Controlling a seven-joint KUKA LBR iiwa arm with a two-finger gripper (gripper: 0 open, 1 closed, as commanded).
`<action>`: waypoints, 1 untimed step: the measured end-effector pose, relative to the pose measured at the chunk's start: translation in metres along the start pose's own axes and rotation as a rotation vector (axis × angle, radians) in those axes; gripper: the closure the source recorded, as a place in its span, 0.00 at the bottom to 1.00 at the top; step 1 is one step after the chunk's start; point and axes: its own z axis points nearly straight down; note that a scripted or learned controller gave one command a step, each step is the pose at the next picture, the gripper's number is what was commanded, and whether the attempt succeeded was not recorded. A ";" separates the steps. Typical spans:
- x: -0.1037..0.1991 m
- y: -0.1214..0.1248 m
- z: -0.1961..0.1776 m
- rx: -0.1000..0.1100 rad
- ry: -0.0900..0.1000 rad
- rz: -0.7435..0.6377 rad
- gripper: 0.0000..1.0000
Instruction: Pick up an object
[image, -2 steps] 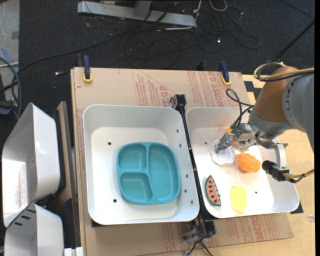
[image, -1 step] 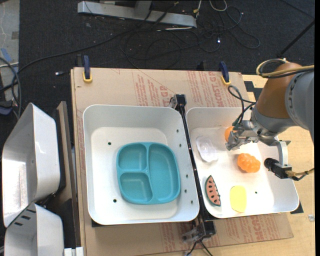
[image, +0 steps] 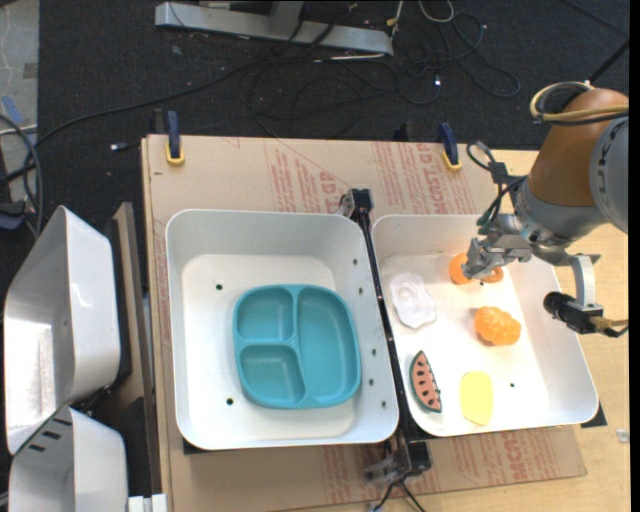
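Observation:
The right bin holds a small orange object at its far side, a crumpled white item, a larger orange lump, a watermelon slice and a yellow piece. My gripper reaches down from the right, right against the small orange object, which peeks out at its left side. The fingers are hard to make out from this angle.
The left bin contains a teal divided plate. A black divider runs between the bins. Clamps hold the cardboard base at the back. White tubs stand left of the bench.

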 end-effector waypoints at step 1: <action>0.003 0.012 -0.055 -0.002 -0.001 -0.001 1.00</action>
